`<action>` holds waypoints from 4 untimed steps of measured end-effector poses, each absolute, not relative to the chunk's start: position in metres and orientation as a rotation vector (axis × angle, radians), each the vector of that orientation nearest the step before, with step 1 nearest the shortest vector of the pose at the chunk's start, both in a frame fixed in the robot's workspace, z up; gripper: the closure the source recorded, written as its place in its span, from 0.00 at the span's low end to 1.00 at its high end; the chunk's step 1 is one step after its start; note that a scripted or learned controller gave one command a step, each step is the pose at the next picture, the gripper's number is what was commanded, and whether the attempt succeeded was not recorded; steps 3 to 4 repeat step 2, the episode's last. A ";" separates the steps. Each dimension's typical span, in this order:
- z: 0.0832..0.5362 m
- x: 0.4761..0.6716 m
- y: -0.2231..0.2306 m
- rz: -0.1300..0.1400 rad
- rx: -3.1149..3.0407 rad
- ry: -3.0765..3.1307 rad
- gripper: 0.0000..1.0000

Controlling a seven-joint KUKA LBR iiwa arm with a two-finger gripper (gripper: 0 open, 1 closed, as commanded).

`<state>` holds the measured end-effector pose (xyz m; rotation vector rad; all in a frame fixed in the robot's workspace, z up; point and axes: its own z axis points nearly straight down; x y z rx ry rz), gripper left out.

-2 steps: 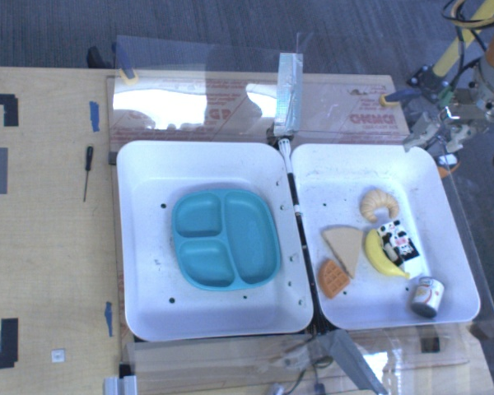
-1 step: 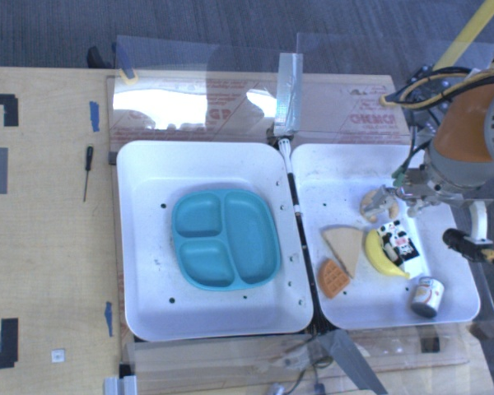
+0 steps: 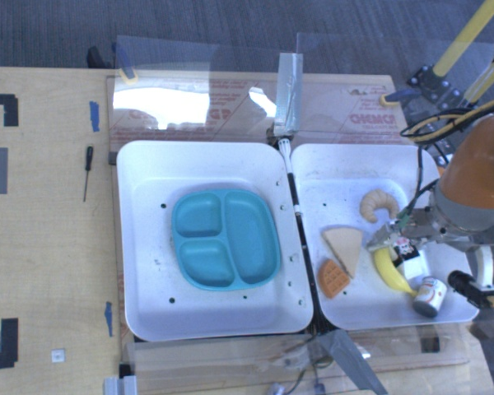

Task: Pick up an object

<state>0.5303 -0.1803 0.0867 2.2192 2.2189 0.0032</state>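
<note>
banana (image 3: 389,271) is seen lying flat in the right bin (image 3: 346,159), toward its near edge and right of its middle, with its length angled from the middle of the bin down toward the near right corner. the gripper (image 3: 398,239) is held directly over the banana's upper end, at the tip of the grey arm (image 3: 473,179) that is brought in across the bin's right edge; whether the gripper is released or clenched cannot be told, and nothing can be made out as grasped. a croissant (image 3: 379,204) is placed just beyond the gripper, toward the far edge. a pale wedge (image 3: 346,245) is set just left of the banana, and an orange waffle piece (image 3: 333,278) is tucked against the wedge's lower tip, close to the bin's left edge. a small pale can (image 3: 428,296) is laid on its side by the near right corner, just past the banana's lower end. the left bin (image 3: 148,179) is occupied at its middle by a teal divided plate (image 3: 226,239) with three compartments. on the worktop (image 3: 41,220), left of the bins, a thin screwdriver (image 3: 87,171) is laid.
</note>
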 end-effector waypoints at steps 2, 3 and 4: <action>0.203 0.596 -0.117 0.018 2.201 2.227 1.00; 0.203 0.596 -0.117 0.018 2.201 2.227 1.00; 0.203 0.596 -0.117 0.018 2.201 2.227 1.00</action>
